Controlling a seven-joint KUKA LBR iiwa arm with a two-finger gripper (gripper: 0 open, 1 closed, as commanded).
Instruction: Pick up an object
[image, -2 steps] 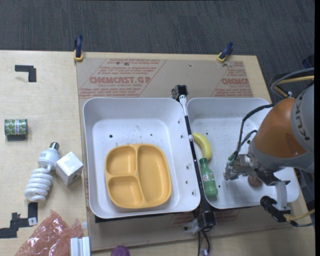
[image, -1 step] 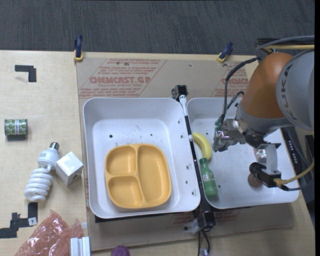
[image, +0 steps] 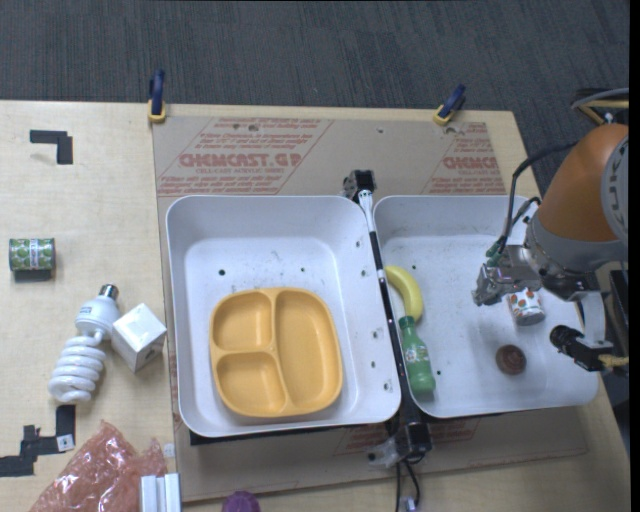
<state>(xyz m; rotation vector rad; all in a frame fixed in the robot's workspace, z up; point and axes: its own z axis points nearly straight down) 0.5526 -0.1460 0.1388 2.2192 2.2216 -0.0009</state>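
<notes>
Near the right bin's (image: 470, 215) right wall: claw (image: 500, 283) low, finger state impossible to tell, small white cup (image: 527, 306) just beside it, likely the target. Brown disc (image: 511, 359) nearer the front edge; banana (image: 406, 291) and green bottle (image: 416, 355) along the left wall.

A robotics lab bench, by every sign. A brown sheet printed "CHEMCAST" (image: 240, 158) is clamped flat with blue-and-yellow clips (image: 156, 97) at its far corners, and two white bins (image: 190, 300) sit side by side on it. The grey-and-orange arm (image: 590, 195) reaches in over the right bin's right edge. Black tape marks (image: 55, 143) dot the wooden benchtop (image: 80, 210) at the left, with a loose spiral bulb (image: 78, 350) near its front-left corner. Dark carpet (image: 300, 45) lies beyond the far edge.
</notes>
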